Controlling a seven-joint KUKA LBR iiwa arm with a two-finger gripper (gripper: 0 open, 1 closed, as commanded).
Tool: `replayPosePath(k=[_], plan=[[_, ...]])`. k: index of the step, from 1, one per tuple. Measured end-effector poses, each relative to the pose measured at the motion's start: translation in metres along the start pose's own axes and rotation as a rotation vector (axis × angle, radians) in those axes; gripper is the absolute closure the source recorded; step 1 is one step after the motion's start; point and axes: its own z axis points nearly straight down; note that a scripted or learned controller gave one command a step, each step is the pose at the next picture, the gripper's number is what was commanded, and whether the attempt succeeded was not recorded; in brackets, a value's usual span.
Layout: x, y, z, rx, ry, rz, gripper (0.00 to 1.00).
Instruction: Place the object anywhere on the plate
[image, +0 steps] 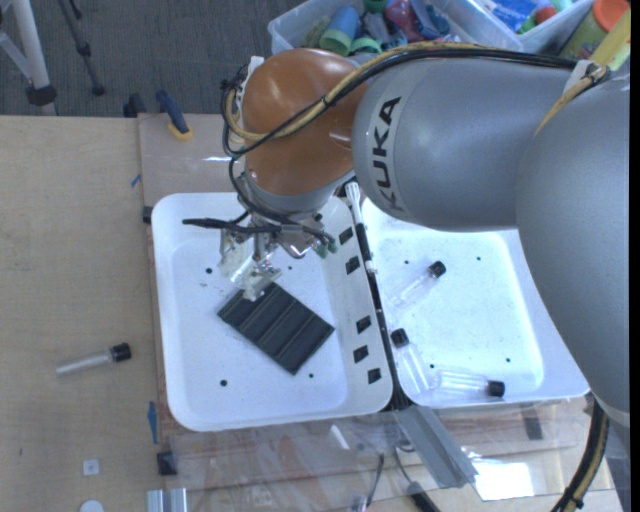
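Out on the bare wooden surface (70, 250), left of both bins, a clear tube with a black cap (93, 359) lies on its side. In the left bin (190, 390) a dark ribbed plate (276, 325) rests flat and turned at an angle. The tool (252, 272) hangs right over the plate's upper left corner, metal fingers pointing down; whether they are spread or pinching anything I cannot tell from here. The grey arm (460, 140) with its orange band (290, 120) comes in above. In the right bin (500, 300) two more capped tubes lie well apart: one (420, 283) near the middle, another (470, 383) along the near edge.
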Motion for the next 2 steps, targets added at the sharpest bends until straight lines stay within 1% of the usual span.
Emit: replayPosePath(k=[1, 2], plan=[[0.056, 0.046, -0.047, 0.0, 0.001, -0.107, 1.0], [0.109, 0.081, -0.038, 0.0, 0.003, -0.234, 1.0]])
